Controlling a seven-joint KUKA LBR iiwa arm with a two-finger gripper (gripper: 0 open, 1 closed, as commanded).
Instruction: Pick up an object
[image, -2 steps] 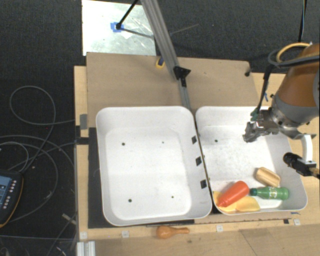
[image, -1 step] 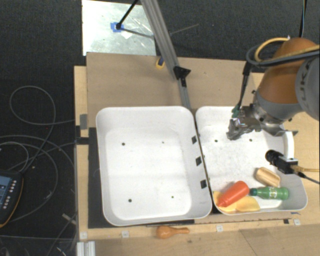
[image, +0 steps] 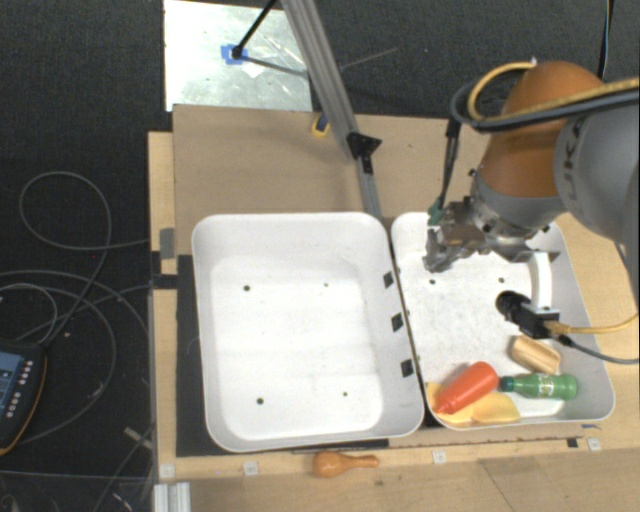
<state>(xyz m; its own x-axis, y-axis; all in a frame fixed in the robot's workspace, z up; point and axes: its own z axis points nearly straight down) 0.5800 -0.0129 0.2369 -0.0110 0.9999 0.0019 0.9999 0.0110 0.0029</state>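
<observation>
Objects for picking lie together in the near corner of the right bin (image: 460, 310), at the end farthest from the arm's wrist. An orange carrot-shaped toy (image: 466, 387) lies at a slant, its lower end resting on a yellow piece (image: 497, 409) that sits against the bin's near wall. Just beside them a green bottle (image: 541, 385) lies on its side, its pale cap end toward the carrot toy. A tan bread-like roll (image: 534, 353) lies just behind the bottle, close to it.

The grey arm (image: 590, 150) reaches in from the right, and its jaws hang over the far left part of the right bin, near the wall it shares with the left bin (image: 290, 330). They are well apart from the cluster of objects. From this slant it cannot be told how far the jaws are open or whether anything sits between them.

On the brown worktop (image: 260, 160), just in front of the left bin's near wall, lies a small tan pear-shaped thing (image: 345, 462), outside both bins.
</observation>
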